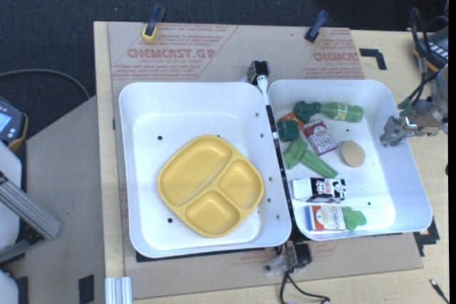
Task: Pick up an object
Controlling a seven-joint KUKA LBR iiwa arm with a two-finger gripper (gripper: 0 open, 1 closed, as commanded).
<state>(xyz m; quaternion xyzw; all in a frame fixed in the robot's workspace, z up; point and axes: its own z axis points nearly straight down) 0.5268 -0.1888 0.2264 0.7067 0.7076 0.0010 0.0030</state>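
**Gripper at the right bin's far wall, objects clustered at the bin's left**

In the camera view, two shallow white bins are seen side by side on a brown bench [214, 46]. The left bin [142, 103] is occupied by a yellow divided plate [210, 185] with three compartments, set at a slant near the bin's middle.

The loose objects are gathered in the right bin [399, 181], mostly in its left half. A green bottle [338, 111] is laid along the upper edge, with a dark green toy [305, 110] just beside its left end. Below these, a small red-and-white packet [318, 137] is seen, with a green vegetable-shaped piece [305, 157] touching its lower left. A tan rounded object [352, 153] is placed just right of the packet. Lower down, a black-and-white carton [320, 189] is laid flat, and near the bin's bottom wall a red-and-white box [324, 218] is found with a green lump [355, 218] against its right end.

The gripper [396, 133] is positioned over the bin's right side, well apart from the objects. Nothing is seen between its parts; whether it is spread or pressed together cannot be told.
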